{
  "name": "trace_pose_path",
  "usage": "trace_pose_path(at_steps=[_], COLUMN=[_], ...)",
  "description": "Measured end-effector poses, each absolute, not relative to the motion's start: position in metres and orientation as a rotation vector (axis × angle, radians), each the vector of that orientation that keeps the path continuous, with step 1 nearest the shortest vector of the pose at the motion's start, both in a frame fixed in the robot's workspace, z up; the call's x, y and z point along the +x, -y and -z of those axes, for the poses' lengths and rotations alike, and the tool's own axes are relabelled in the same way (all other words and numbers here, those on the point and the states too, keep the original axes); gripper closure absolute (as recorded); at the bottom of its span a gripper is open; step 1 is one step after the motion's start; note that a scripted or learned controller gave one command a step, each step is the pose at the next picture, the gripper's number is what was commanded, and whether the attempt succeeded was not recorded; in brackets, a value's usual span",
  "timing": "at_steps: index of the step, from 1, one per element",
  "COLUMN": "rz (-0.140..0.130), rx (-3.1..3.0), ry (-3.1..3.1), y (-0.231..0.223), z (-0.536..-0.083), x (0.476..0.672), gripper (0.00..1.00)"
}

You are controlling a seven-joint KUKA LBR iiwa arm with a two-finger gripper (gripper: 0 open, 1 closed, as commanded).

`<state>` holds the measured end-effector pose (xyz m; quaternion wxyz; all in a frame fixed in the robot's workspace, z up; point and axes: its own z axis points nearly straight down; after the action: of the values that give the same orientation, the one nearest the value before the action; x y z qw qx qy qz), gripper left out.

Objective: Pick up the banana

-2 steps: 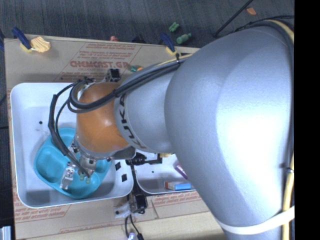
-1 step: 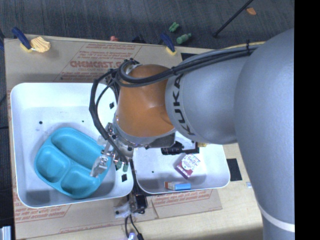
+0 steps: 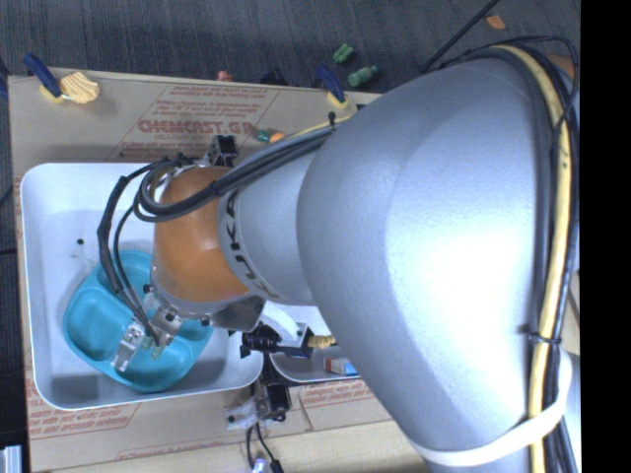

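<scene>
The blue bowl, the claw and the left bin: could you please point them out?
blue bowl (image 3: pixel 94 318): camera view, its inner floor.
claw (image 3: pixel 136 343): camera view, between its fingertips, over the bowl.
left bin (image 3: pixel 44 195): camera view, its bare floor.

The cardboard sheet (image 3: pixel 197 116) under the bins reads "CHEMCAST".

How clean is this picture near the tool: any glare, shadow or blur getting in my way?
Camera view: broad soft glare on the grey arm, which fills the frame and looks slightly soft; the tool is small but fairly sharp over the blue bowl; dark shadow lies in the left white bin near its lower wall; floor above is dim.
</scene>
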<state>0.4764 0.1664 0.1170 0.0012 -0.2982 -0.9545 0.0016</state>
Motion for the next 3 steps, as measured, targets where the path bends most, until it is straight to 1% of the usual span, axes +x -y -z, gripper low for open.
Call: trace_pose_path(at_steps=[1, 2, 3], rz=[-0.005, 0.000, 0.002], rx=[-0.937, -0.592, -0.692], ry=[2.996, 3.085, 3.068], y=[-0.166, -0.098, -0.153], z=[-0.117, -0.097, -0.094], x=[0.476, 0.477, 0.478], gripper=[0.00, 0.00, 0.00])
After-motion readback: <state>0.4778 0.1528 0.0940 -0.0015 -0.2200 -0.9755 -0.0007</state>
